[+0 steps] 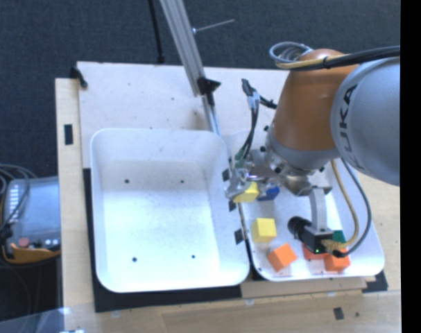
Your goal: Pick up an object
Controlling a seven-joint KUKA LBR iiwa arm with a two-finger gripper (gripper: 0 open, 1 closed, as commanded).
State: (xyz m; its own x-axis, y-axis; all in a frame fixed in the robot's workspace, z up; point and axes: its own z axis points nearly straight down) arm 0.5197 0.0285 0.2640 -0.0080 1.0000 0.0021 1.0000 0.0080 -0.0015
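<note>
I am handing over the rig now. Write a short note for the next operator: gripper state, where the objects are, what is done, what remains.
Gripper: low over the left edge of the right bin, close to the left bin. I cannot tell whether it is open or shut.
Things, all in the right bin: a yellow piece right at the gripper, a blue piece beside it, then a yellow block, an orange block, a second orange block and a small green thing.
Done: no pickup can be confirmed.
Left: check whether the yellow piece is gripped; if not, grasp and lift one object.
</note>
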